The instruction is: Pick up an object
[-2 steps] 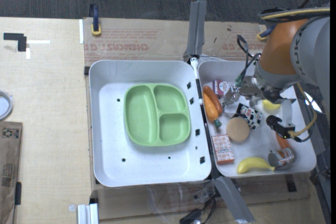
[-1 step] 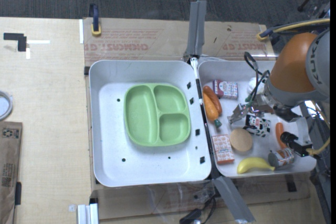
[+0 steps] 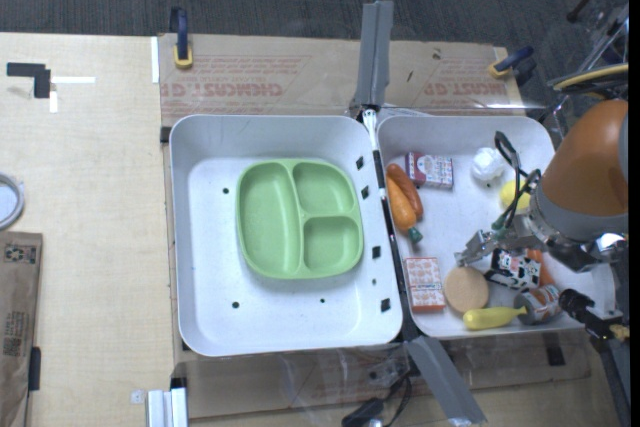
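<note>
Gripper (image 3: 487,243) sits low in the right bin (image 3: 455,127), reached in from the right under the orange band of the arm (image 3: 590,165). I read its metal tip just left of a black-and-white patterned item (image 3: 515,266) and above a tan round disc (image 3: 466,290). Whether it is released or clenched I cannot tell; the wrist housing and clutter hide that, and I see nothing clearly held.

Right bin contents, as far as I can name them: carrot (image 3: 404,198) along the left wall, small red-and-white box (image 3: 431,170) near the top, second red box (image 3: 424,283) lower left, white round object (image 3: 487,165) upper right, yellow banana-like piece (image 3: 490,317) at the bottom edge. Left bin (image 3: 200,245) carries a green divided plate (image 3: 298,217). Both bins rest on the table (image 3: 80,165).

Judgement: step in hand is the descent and close on a candidate. Nearest targets are the disc and the patterned item, which lie touching or nearly so.

Notes for doing it well:
- Commit to one object; straddling two risks pinching neither.
- The disc looks flat and low, probably hard to grip from above. The patterned item seems taller, so the better bet.
- Centre over it before closing, then lift straight up so neighbours are not dragged.
- Confirm the catch only once the object clears the bin floor.
</note>
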Motion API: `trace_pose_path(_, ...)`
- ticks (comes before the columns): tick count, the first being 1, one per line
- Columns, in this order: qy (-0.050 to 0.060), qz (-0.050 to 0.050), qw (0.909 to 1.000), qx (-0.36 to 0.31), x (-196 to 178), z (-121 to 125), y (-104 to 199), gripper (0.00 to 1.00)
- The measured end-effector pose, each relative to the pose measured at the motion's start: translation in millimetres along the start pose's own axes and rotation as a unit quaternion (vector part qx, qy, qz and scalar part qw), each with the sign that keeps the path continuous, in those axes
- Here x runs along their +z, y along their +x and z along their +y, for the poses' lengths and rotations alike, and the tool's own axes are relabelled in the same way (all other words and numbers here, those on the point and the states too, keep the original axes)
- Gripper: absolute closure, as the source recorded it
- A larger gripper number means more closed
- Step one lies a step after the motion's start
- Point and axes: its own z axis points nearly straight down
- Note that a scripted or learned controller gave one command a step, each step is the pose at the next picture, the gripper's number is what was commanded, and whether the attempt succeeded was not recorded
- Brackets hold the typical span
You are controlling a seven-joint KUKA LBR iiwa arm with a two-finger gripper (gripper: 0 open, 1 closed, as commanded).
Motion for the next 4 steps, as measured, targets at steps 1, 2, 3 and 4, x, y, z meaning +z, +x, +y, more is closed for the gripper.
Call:
trace_pose_path(1,-0.001,-0.001,0.9999,0.016,-1,-25,-10,0.0)
trace_pose_path(2,-0.003,-0.001,0.9999,0.016,-10,-23,-10,1.0)
trace_pose_path(3,0.0,-0.001,0.9998,0.02,-108,60,-38,1.0)
trace_pose_path(4,0.0,-0.001,0.9998,0.02,-107,60,-38,0.0)
